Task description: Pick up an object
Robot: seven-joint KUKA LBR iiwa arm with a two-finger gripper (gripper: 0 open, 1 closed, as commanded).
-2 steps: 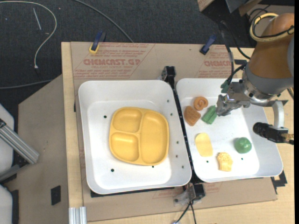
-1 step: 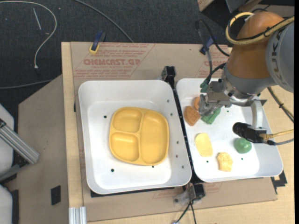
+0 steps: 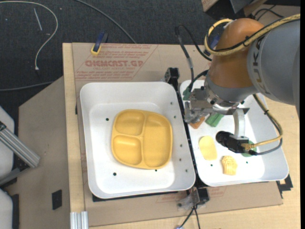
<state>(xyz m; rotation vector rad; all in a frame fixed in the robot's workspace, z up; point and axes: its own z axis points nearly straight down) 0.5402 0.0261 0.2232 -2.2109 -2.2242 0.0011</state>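
Observation:
My gripper (image 3: 194, 114) hangs low over the left part of the right bin (image 3: 267, 173), under the grey arm with its orange band. A green object (image 3: 214, 119) lies just right of the gripper, partly hidden by the wrist. A small orange bit (image 3: 196, 125) peeks out right below the gripper. Nearer the front of that bin lie a pale yellow oval piece (image 3: 208, 148) and a small yellow ridged object (image 3: 229, 165), both apart from the gripper.
The left bin (image 3: 95, 175) holds a yellow divided plate (image 3: 142, 138) at its middle. A dark rim strip separates the two bins. Cardboard covers the bench behind the bins, with a blue and yellow item (image 3: 99, 42) at its far edge.

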